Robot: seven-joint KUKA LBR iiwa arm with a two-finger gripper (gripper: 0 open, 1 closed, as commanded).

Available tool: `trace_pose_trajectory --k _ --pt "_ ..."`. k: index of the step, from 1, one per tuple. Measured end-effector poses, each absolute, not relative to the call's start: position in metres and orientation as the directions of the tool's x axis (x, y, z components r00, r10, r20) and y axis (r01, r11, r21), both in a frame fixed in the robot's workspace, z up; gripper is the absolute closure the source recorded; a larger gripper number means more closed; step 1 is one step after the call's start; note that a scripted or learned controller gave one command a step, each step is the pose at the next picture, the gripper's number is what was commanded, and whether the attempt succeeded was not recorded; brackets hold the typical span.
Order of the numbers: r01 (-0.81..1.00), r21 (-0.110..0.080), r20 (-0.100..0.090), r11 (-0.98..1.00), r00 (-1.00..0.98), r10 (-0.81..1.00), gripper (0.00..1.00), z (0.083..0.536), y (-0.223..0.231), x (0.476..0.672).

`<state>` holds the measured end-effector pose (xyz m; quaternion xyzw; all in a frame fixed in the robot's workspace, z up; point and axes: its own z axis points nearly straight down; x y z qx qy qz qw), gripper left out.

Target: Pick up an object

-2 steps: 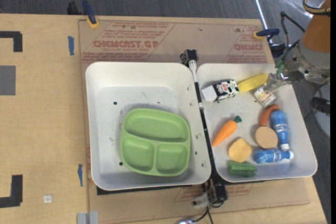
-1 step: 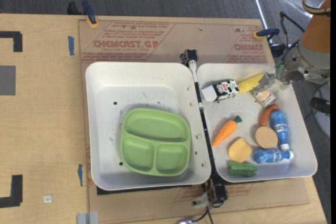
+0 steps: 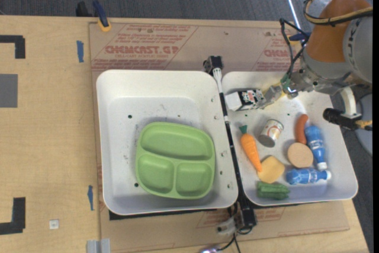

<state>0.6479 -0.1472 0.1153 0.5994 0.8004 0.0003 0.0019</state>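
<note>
While the gripper point(image 3: 251, 97) hangs at the right bin's point(image 3: 349, 186) back-left corner, can't tell its state; the carrot point(image 3: 251, 151), tin can point(image 3: 270, 131) and blue bottles point(image 3: 315, 143) lie nearby.

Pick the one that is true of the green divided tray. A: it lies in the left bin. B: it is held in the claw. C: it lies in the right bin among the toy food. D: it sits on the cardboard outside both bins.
A: the green divided tray lies flat in the left bin, while the carrot and the other small items sit in the right bin.
</note>
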Motion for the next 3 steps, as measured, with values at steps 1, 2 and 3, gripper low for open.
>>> trace_pose_trajectory --k 1,2,3 --pt "0.931 0.001 0.0 0.366 -0.366 0.931 0.0 0.085 -0.136 0.59" --pt "0.722 0.002 -0.005 0.692 -0.692 0.722 0.0 0.085 -0.202 0.582" --pt "0.597 0.003 -0.002 0.803 -0.803 0.597 0.0 0.086 -0.127 0.541"
